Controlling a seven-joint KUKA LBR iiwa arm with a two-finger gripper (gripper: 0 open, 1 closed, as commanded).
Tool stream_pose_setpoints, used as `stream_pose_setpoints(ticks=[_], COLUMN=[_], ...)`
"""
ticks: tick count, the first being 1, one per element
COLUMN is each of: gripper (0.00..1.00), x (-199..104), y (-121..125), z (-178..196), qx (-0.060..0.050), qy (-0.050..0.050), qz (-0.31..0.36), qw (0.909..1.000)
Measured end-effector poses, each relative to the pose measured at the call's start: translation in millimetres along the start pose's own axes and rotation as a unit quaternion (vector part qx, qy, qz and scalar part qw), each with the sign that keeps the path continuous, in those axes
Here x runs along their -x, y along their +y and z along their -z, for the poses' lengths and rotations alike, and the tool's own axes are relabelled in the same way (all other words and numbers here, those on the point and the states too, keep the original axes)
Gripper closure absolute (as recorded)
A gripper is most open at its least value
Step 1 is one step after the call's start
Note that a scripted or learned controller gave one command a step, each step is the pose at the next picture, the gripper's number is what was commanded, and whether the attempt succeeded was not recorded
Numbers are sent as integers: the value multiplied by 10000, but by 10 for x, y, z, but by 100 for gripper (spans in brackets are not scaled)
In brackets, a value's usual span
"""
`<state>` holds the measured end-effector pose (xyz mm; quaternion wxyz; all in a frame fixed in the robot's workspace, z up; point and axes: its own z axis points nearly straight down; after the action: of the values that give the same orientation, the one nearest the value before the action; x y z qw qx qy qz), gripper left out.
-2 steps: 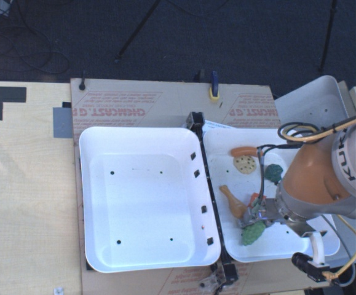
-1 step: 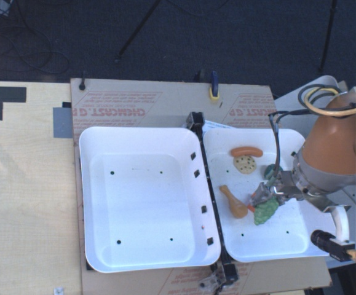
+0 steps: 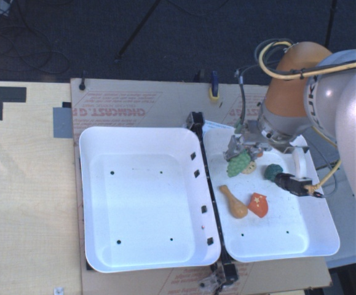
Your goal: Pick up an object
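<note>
- The right shallow white plastic bin (image 3: 282, 235) is smooth, with round corners. It holds all the little things.
- The grey metal gripper (image 3: 244, 150) hangs over the far left corner of the right bin. It sits right on top of a green bumpy lump, but you cannot tell if it is open or closed, or if it has hold of anything.
- The green bumpy lump (image 3: 238, 165) lies near the far left corner of the right bin. It looks knobbly, like a small bunch of leaves.
- A small pale yellow piece (image 3: 251, 168) peeks out, touching the green lump on its right side. It is too small to tell its shape.
- A dark teal round ball (image 3: 273, 171) sits near the middle of the right bin, a little apart from the green lump.
- A tan smooth thing shaped like a drumstick (image 3: 233, 203) lies by the left wall of the right bin, with its fat end toward the near edge.
- A red chunky piece with a yellow spot (image 3: 259, 205) lies just beside the tan thing.
- The left shallow white plastic bin (image 3: 141, 195) has a smooth floor with tiny dark dots.
- Both bins rest on a flat brown cardboard sheet with red letters (image 3: 134, 106), on the pale wood-look surface (image 3: 24, 195).
- The arm's big round orange part (image 3: 291, 82) looks shiny.
</note>
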<state>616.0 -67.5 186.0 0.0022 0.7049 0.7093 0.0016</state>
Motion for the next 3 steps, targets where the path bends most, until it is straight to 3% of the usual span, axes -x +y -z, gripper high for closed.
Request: stream_pose_setpoints(ticks=[1,2,3], gripper=[100,100,100], x=[-577,-855,-1207], y=[-75,-631,-406], z=[8,10,936], qx=[-52,-74,4], qy=[16,11,12], qz=[-8,-22,-12], qw=[10000,10000,10000])
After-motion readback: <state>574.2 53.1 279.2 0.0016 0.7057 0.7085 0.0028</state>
